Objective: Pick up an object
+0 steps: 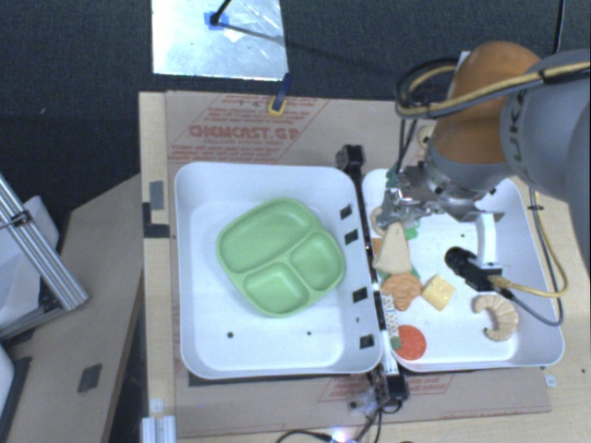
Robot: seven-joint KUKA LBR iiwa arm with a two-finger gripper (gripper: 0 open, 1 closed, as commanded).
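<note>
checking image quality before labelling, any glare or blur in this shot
Camera view: glare washes out the shiny sheet at the top; white bins look bright but unclipped; green tray and croissant are sharp; the gripper region is slightly soft and cluttered.

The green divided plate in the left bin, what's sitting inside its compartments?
All three compartments of the green plate show bare green surface with nothing in them. The plate lies flat on the left bin. What is beneath the plate is covered and cannot be seen.
</note>
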